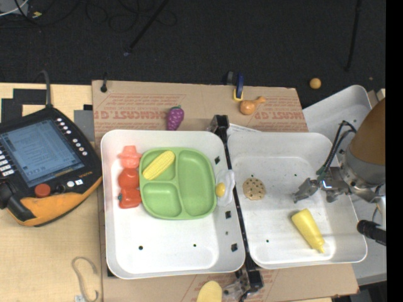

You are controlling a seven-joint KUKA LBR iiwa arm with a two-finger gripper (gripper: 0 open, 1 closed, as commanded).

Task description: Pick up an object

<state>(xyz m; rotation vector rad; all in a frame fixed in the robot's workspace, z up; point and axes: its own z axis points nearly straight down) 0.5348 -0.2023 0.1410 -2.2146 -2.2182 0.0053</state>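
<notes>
From my screen I see the gripper [313, 188] low over the right bin [277, 146], toward its right side, and its fingers [305, 192] look spread apart with nothing between them. Just below and slightly left of them lies a yellow squeeze bottle [309, 229], tilted on the bin floor with its narrow tip pointing toward the bin's lower right corner; the fingers are near it but not touching. Further left in the same bin a round cookie [254, 188] rests flat, well apart from the bottle. The grey arm [368, 150] comes in from the right edge, with dark cables looping above the wrist. Across the divider, the left bin [164, 257] holds a green sectioned plate [179, 187] with a yellow corn cob [157, 164] in its upper left compartment. A red figure-like toy [129, 178] lies beside the plate's left edge, and a small yellow thing [221, 190] sits at the plate's right edge against the bin wall. Behind the bins, on the cardboard sheet [138, 109], I see a purple grape bunch [175, 117] and an orange pear-shaped toy [249, 105]. On the tabletop [38, 257] to the left sits the control pendant [44, 162], its screen lit.
</notes>
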